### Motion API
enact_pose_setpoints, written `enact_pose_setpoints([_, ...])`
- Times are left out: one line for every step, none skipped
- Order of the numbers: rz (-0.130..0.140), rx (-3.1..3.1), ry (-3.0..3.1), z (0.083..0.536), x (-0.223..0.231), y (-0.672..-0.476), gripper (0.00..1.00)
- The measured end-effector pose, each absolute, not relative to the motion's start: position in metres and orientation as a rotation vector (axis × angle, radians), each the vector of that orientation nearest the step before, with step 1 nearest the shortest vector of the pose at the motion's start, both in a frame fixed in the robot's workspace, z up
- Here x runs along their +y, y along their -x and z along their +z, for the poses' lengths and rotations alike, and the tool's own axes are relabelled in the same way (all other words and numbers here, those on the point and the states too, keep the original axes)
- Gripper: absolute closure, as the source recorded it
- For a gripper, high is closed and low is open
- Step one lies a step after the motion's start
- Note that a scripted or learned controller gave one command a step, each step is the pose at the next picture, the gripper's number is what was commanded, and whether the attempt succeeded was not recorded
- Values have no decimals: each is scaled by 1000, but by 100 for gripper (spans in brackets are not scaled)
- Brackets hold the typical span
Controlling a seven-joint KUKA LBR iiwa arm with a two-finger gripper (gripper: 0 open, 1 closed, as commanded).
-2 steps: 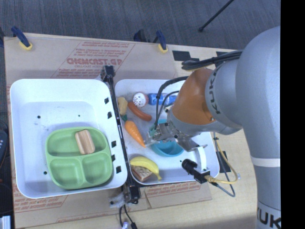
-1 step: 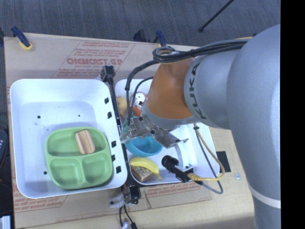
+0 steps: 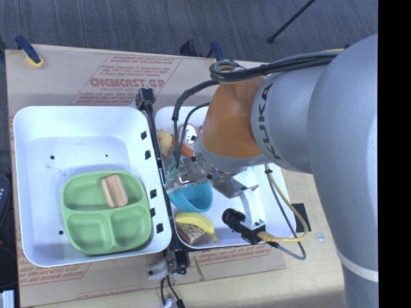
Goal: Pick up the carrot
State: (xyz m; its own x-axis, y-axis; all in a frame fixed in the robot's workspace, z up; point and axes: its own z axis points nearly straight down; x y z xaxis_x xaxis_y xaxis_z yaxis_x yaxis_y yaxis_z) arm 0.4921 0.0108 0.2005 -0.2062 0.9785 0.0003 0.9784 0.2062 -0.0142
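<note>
Camera view, slanted top-down. Floor is dark grey ribbed carpet across 12 o'clock; a thin dark rod crosses it toward 1 o'clock. Bench is light wood, covered with a cardboard sheet printed in red. Blue clamps on the sheet's far edge: one at 10 o'clock, two more near 12 o'clock.

Two white bins, side by side, touching at centre. Left bin: one green divided plate at its 6 o'clock side, three compartments. One tan wooden block lies in the far compartment.

Right bin, mostly hidden under the arm: one blue cup, one banana with a brown end at the bin's 7 o'clock corner, one yellowish item by the dividing wall, too covered to identify. Carrot: only a small orange patch visible, 12 o'clock of the cup, tucked under the wrist.

Gripper sits low over the bin's left side, just above the cup, beside the carrot. Can't tell if it's open or closed, or whether it's touching the carrot. Yellow cable loops at the bin's 5 o'clock.
</note>
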Motion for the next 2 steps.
enact_pose_setpoints([9,-2928,1115,117,-110,-516,100])
enact_pose_setpoints([1,-2918,1179,196,0,-534,100])
